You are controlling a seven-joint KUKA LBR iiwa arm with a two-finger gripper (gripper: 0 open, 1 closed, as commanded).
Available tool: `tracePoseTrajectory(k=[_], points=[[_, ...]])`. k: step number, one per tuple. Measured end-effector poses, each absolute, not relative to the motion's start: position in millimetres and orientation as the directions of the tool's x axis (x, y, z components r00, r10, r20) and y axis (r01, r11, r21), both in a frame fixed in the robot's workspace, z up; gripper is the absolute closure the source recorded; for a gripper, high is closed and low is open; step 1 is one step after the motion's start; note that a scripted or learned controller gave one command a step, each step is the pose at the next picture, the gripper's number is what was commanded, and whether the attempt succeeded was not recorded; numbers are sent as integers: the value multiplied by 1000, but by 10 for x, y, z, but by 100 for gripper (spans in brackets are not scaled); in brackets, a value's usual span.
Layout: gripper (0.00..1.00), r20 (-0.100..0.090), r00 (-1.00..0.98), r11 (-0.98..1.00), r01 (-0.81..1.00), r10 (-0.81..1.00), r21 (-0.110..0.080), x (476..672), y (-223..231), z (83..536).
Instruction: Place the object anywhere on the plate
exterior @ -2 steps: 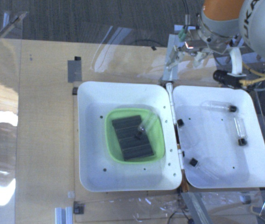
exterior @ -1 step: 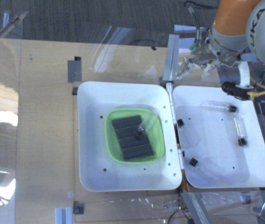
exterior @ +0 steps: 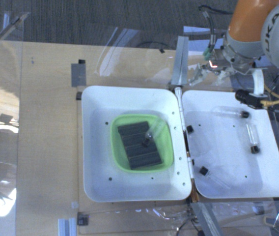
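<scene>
Your end effector (exterior: 213,69) sits beyond the far edge of the right bin (exterior: 272,181), over the tabletop (exterior: 41,132) near the divider post; you cannot tell from here how it stands. The dark ribbed object (exterior: 138,145) lies well apart from it, down to its left, resting flat on the green plate (exterior: 117,154) in the left bin (exterior: 95,181). Small clear tubes with black caps (exterior: 252,137) are scattered in the right bin.

Left bin (exterior: 95,181): green plate (exterior: 166,154) with a dark ridged block (exterior: 138,145) lying on it. Right bin (exterior: 272,176): clear tubes with black caps (exterior: 252,137), scattered. Arm (exterior: 257,18) at upper right of frame, above the bins' far edge.
</scene>
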State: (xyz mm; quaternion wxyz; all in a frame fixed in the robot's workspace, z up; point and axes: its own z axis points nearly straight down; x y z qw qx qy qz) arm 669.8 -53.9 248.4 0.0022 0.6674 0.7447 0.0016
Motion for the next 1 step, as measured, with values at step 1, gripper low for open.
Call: tracePoseTrajectory(k=[1], points=[[100,-4,-116,116,993,993,13,6716,-524,2611]])
